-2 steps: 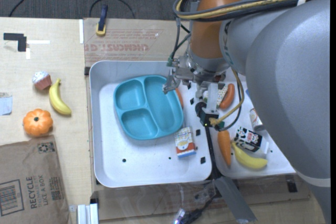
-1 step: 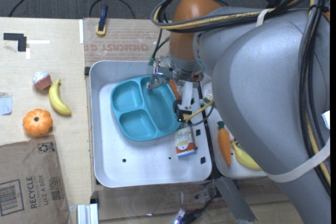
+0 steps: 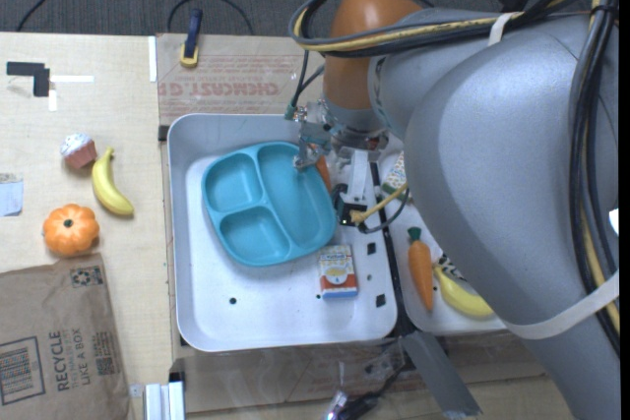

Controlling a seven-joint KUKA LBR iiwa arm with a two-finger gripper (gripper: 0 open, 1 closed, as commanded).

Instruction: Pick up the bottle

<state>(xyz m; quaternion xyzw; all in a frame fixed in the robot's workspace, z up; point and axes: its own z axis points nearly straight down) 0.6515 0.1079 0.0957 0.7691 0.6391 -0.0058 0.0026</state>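
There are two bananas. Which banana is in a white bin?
The banana at the right, lying beside the carrot in the right bin, partly hidden by the arm. The other banana lies on the bench beside the pumpkin.

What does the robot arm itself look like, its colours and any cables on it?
The arm is bulky and rounded, with smooth light grey shells and an orange band above the wrist. Black and yellow cables loop around that band and run along the arm's top. Below the band sits a metallic wrist block, and the gripper beneath it looks like small grey metal parts with thin wires.
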